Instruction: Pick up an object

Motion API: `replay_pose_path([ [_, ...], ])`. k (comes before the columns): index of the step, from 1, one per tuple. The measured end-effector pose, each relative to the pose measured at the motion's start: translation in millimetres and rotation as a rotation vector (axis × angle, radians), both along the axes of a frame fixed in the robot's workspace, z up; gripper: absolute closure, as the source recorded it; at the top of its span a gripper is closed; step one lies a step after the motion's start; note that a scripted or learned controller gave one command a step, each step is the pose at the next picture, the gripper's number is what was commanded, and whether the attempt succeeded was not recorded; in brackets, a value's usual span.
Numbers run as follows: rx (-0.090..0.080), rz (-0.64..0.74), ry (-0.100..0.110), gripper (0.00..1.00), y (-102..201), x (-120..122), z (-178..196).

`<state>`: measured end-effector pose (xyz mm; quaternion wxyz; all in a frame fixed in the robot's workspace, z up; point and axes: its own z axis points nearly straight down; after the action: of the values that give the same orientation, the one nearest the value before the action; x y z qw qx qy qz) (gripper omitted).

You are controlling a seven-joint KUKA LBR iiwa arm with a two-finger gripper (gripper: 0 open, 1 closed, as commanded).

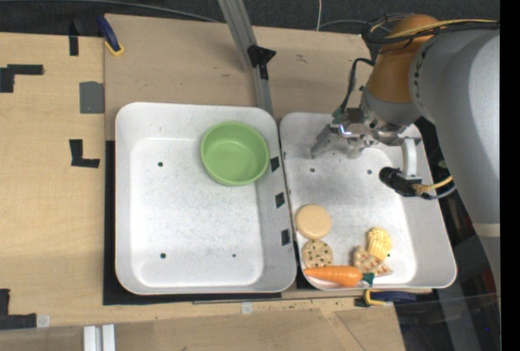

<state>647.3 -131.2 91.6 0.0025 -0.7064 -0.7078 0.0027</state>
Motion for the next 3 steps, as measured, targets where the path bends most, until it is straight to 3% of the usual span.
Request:
replay_pose_path([
  [1,0.000,0.002,-0.005,1.00,1,2,14],
  [3,0.000,0.000,-0.012,1.00,-2,10,114],
])
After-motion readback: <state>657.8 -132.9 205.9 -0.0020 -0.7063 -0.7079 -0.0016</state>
